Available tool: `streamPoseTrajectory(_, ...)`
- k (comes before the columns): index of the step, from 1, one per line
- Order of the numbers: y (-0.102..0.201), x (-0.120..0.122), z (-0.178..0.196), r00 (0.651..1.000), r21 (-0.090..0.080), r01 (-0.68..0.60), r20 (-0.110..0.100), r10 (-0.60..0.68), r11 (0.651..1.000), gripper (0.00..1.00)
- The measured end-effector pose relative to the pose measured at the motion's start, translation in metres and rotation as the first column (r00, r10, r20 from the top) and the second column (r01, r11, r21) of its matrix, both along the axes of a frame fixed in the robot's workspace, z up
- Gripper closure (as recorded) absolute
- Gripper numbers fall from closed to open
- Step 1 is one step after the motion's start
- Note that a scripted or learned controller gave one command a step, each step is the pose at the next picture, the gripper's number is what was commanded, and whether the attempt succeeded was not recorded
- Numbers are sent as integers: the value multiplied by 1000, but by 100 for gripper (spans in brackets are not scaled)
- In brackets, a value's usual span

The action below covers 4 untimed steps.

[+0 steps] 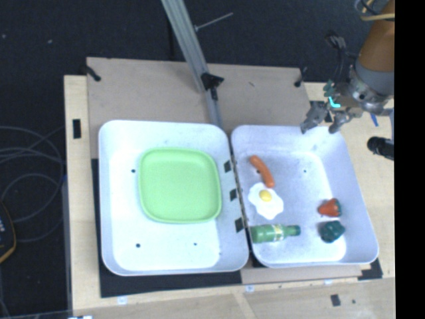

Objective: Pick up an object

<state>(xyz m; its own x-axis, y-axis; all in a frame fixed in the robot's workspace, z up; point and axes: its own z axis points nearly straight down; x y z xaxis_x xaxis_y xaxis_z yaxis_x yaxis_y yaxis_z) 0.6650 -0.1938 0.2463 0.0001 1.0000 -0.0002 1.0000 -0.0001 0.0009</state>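
Camera view, looking down at a slant: the surface (279, 78) carries two shallow white bins side by side. The left bin (116, 178) holds a light green square plate (179, 185), lying flat near its middle. The right bin (352, 178) holds five small items. An orange sausage (262, 170) lies at a diagonal in the upper left part. Just below it sits a fried egg (265, 202), white with a yellow yolk, close to the bin's left wall. Below the egg, a green bottle (273, 232) lies on its side along the lower left. Toward the right wall, a red-orange item (329, 209) sits just above a dark green item (331, 230); the two are near each other, their exact kind too small to tell.

The arm enters from the right. The pincer (321, 122) hangs over the upper right corner of the right bin, its two fingers spread apart with nothing between them. It is well apart from every item in the bin.
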Motion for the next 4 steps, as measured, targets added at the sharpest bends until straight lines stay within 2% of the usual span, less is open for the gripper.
streamPoseTrajectory(1,0,0,0,1000,0,0,0,0,1000,0)
streamPoseTrajectory(3,-6,0,-124,1000,0,1,-6,-1,1000,0)
streamPoseTrajectory(4,-6,0,-146,1000,-1,0,-2,0,1000,0)
